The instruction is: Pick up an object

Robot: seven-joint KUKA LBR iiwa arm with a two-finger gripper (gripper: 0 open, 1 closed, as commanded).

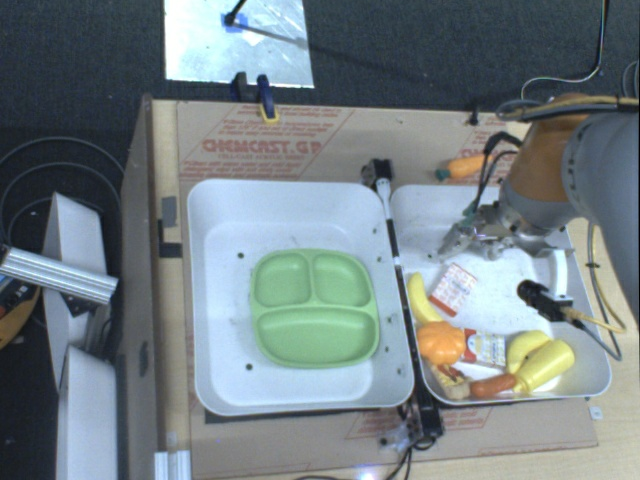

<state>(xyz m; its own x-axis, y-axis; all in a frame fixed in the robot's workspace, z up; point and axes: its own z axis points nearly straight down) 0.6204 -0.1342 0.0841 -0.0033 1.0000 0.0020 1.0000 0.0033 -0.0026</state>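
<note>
Right bin [420, 208]: jaws [468, 236] above red-white packet [454, 289], not touching.

two white bins [215, 298]; a light green divided plate [314, 305]; a yellow banana [424, 300]; an orange fruit [440, 342]; a red-and-white packet [454, 289]; a yellow bottle [545, 364].

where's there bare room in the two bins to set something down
Left bin: bare white floor rings the green divided plate, widest along the far wall. Right bin: a bare patch at the far-left corner beside the gripper; its near half is crowded with banana, packet and other items.
</note>
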